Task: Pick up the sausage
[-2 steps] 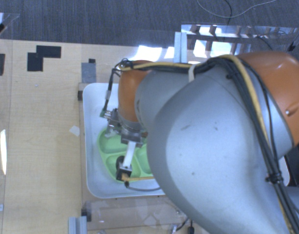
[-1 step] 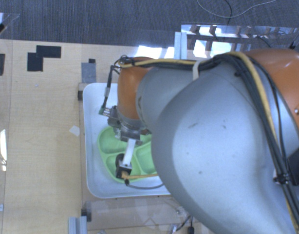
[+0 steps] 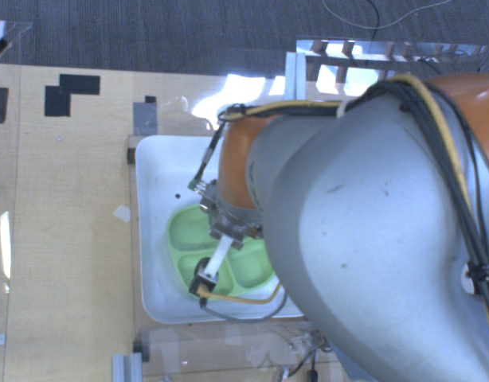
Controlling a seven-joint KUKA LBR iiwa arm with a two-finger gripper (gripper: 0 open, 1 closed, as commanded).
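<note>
Heads up, your view is mostly arm (image 3: pixel 372 237) right now: a big smooth grey shell with a matte finish. It has dark and yellow cables running over its top and a glossy orange band (image 3: pixel 236 157) where it narrows toward the wrist. It covers the whole right side of the scene and a good chunk of the bin (image 3: pixel 153 213) too.

The bin is shallow white plastic with rounded corners, and it sits on a pale wood-look table (image 3: pixel 61 213). Inside it you've got a light green plate (image 3: pixel 185 233), smooth plastic and rounded, with raised ridges splitting it into compartments.

The end effector (image 3: pixel 228 231) is a small metallic block at the wrist, and it hangs right over the plate's middle, near the ridges. You can't tell from this angle how far open it is or whether it has hold of anything. Same goes for the sausage: you can't tell where it lies, since the arm blocks the right part of the bin and plate.

Around the edges there's a grey metal bracket (image 3: pixel 145 118) at the bin's far left corner and flat black angular shapes (image 3: pixel 72 94) on the table at far left. Beyond the table is ribbed dark grey carpet (image 3: pixel 149 14) with a thin wire (image 3: pixel 364 10) looping across it.
</note>
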